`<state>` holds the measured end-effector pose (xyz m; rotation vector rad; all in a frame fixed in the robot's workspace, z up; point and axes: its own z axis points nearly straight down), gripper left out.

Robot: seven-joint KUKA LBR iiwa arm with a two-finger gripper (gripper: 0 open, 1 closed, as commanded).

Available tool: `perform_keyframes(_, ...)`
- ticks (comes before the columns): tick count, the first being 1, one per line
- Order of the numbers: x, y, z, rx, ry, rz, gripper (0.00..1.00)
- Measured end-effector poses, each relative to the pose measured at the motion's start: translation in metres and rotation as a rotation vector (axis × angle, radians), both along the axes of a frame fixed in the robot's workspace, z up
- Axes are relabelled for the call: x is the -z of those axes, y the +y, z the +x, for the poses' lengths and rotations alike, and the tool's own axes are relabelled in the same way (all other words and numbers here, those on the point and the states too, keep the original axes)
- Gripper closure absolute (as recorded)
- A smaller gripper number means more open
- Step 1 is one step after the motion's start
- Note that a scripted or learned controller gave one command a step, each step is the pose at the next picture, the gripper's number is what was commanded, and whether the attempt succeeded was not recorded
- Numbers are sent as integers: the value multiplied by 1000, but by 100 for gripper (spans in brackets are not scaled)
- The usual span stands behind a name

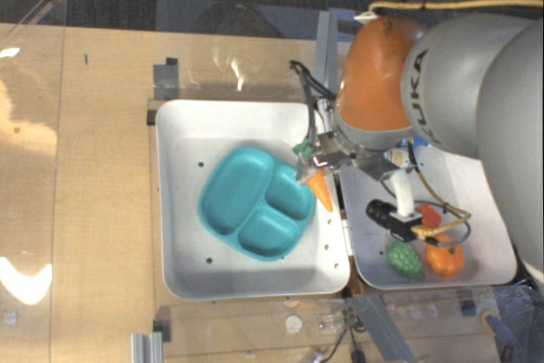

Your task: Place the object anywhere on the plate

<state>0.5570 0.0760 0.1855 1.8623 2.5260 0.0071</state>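
Observation:
A teal divided plate [255, 201] lies in the left white bin [183, 268]. My gripper [313, 161] hangs at the plate's right rim, close to the wall between the two bins. It is shut on a toy carrot [321, 191]. The carrot's green top [303, 150] shows just above the fingers. Its orange tip points down and to the right, over the plate's edge and the bin wall.
The right bin [484, 183] holds a green bumpy toy [406, 259], an orange round toy [445, 259] and a small red piece [430, 217] near its front. The grey arm with its orange band [378, 81] covers that bin's back part.

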Motion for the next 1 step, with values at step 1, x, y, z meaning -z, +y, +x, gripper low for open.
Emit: perform_keyframes(1,0,0,0,1,0,0,0)
